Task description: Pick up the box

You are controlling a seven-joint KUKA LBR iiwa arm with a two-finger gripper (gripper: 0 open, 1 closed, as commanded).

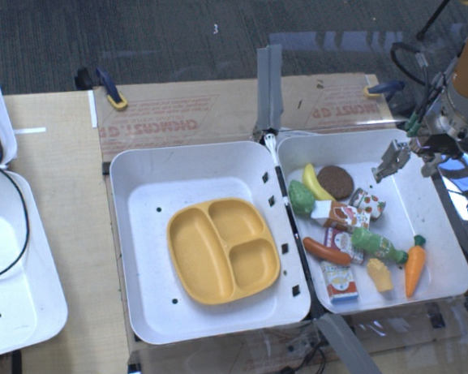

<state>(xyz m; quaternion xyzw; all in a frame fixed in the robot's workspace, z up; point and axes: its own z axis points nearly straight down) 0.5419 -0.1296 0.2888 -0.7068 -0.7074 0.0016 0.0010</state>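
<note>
Several small boxes lie among toy food in the right bin [445,229]. A white and red carton [340,282] lies near the front wall. A red box [340,213] and a strawberry-patterned box [369,204] sit near the middle. My gripper [388,163] hangs over the bin's back right part, up and to the right of the patterned box. It is open and holds nothing. The arm [455,110] comes in from the right.
A yellow divided plate [223,250] lies in the left bin [140,231]. The right bin also holds a banana [313,181], a brown patty [335,181], a green vegetable [301,197], a sausage [327,251], a green bottle [376,245] and a carrot [414,266].
</note>
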